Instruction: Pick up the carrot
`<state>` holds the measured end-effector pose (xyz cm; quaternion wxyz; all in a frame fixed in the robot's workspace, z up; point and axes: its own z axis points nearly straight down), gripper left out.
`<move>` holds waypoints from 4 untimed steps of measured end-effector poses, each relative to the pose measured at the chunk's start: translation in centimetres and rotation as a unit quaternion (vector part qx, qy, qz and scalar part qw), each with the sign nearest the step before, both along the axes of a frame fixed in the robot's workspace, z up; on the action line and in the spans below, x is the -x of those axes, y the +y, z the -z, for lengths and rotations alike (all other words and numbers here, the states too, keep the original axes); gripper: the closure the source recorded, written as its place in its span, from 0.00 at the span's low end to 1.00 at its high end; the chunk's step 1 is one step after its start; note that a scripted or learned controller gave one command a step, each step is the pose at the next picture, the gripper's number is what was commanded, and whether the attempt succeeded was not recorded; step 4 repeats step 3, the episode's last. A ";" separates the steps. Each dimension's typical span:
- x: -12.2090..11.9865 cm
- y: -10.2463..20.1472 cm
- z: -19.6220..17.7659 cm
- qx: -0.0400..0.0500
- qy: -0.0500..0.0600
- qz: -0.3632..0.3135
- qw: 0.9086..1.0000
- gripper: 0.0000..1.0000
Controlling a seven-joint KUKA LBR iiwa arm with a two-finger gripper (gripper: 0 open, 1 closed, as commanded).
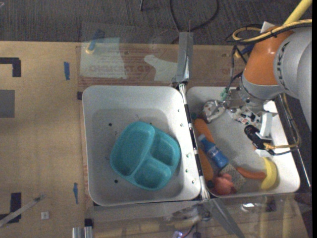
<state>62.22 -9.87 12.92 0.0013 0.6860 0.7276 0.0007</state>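
My pincer (214,109) hangs over the far left of the right bin (292,182); whether it is open, I cannot tell. The carrot (203,131) lies just near of it, against the left wall, touching the blue bottle (214,153). I may snag the bottle or wall.

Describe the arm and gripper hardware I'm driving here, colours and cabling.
The arm is rounded and light grey, with a broad orange band above the wrist. Yellow and black cables loop beside it. The gripper is small grey metal, with white and black parts behind it.
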 end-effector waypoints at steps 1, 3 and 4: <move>2.9 -0.1 4.0 0.001 -0.003 -0.042 0.999 0.00; 2.3 0.0 3.4 0.001 0.000 -0.075 0.997 1.00; 2.3 0.0 3.4 0.001 0.000 -0.075 0.997 1.00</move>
